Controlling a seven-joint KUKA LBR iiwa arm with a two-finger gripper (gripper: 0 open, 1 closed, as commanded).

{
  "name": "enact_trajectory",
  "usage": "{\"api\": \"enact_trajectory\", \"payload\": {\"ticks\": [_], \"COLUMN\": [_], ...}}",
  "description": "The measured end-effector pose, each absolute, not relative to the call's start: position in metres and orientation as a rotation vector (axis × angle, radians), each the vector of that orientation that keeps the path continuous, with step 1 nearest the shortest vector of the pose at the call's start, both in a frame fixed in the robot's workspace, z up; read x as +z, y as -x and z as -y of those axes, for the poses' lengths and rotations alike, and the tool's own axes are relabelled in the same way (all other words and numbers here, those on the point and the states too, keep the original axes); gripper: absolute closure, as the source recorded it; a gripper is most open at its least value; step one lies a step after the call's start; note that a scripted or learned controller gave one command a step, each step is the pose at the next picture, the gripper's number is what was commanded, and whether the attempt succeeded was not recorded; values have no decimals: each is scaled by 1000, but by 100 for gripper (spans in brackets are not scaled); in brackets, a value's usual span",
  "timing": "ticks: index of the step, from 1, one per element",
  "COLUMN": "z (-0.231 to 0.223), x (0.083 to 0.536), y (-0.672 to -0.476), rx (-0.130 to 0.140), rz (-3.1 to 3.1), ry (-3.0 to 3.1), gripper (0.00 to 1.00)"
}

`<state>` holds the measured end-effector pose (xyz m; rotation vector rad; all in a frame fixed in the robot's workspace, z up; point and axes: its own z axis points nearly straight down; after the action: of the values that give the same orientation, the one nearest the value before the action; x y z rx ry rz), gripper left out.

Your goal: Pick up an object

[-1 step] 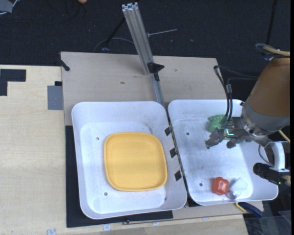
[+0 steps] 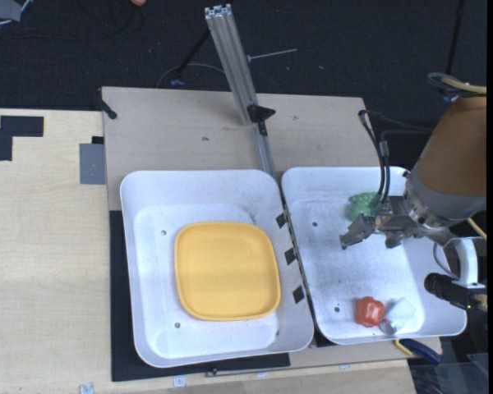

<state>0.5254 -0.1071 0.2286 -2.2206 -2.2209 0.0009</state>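
Half of the green object (image 2: 363,203) hides behind the tool (image 2: 353,235), whose grip I cannot tell.

No writing, label, brand, number or sign can be read anywhere here (the picture is too coarse for fine print, if there is any). The yellow plate (image 2: 228,270), both white bins (image 2: 140,220) and the bench (image 2: 172,130) show plain surfaces, with no legible marks on them.
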Motion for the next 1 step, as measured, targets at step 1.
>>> {"api": "enact_trajectory", "payload": {"ticks": [1], "z": [99], "x": [175], "y": [-518], "rx": [5], "rz": [2219], "ry": [2217], "gripper": [0]}}
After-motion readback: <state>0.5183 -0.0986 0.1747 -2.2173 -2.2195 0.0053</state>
